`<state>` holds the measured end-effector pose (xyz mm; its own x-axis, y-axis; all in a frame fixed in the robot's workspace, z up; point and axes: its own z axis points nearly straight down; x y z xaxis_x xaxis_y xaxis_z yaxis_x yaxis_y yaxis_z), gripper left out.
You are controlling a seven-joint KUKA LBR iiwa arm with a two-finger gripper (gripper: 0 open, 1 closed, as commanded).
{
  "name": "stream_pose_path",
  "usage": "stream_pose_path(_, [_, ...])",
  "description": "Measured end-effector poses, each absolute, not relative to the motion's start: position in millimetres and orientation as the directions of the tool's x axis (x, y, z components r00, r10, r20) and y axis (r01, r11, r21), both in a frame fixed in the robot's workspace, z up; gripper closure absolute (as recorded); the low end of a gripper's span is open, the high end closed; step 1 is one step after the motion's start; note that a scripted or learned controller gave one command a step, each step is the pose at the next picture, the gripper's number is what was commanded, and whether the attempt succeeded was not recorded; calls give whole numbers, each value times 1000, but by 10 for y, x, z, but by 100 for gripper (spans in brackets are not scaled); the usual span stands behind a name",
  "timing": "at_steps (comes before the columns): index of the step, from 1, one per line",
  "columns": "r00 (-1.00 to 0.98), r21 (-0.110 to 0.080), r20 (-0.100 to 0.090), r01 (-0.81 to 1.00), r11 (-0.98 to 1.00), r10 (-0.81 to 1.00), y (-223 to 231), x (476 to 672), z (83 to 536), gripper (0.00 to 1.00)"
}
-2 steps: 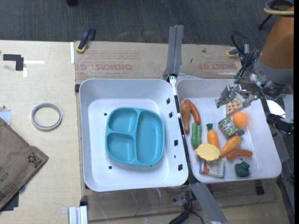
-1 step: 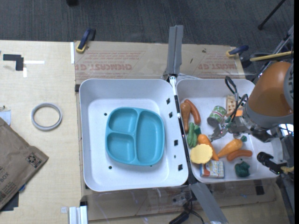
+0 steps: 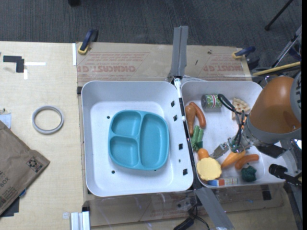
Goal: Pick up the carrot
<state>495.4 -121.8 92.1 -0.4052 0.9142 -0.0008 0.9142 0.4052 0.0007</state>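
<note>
The carrot (image 3: 230,159) is a short orange piece lying aslant in the right bin (image 3: 217,91), near its front. My gripper (image 3: 229,149) hangs right over the carrot's upper end, reaching in from the right under the arm's orange band (image 3: 274,105). It looks open: one silver finger (image 3: 219,150) sticks out to the left of the carrot, and the other sits closer to the wrist. Nothing is held between them. Whether the fingers touch the carrot I cannot make out.
Crowded around the carrot are an orange-red sausage (image 3: 247,160), a green broccoli piece (image 3: 249,174), a yellow round item (image 3: 209,169), a small orange ball (image 3: 203,153), green vegetables (image 3: 197,136), a hot dog (image 3: 195,114), a can (image 3: 210,101). A teal divided plate (image 3: 139,140) lies in the left bin (image 3: 96,143).
</note>
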Motion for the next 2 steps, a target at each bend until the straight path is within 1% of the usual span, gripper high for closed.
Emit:
stream_pose_path(1, [-578, 2, -2, 816, 578, 816, -2058, 4783, 924, 0])
stream_pose_path(2, [-575, 4, -4, 818, 575, 818, -2058, 4795, 1018, 100])
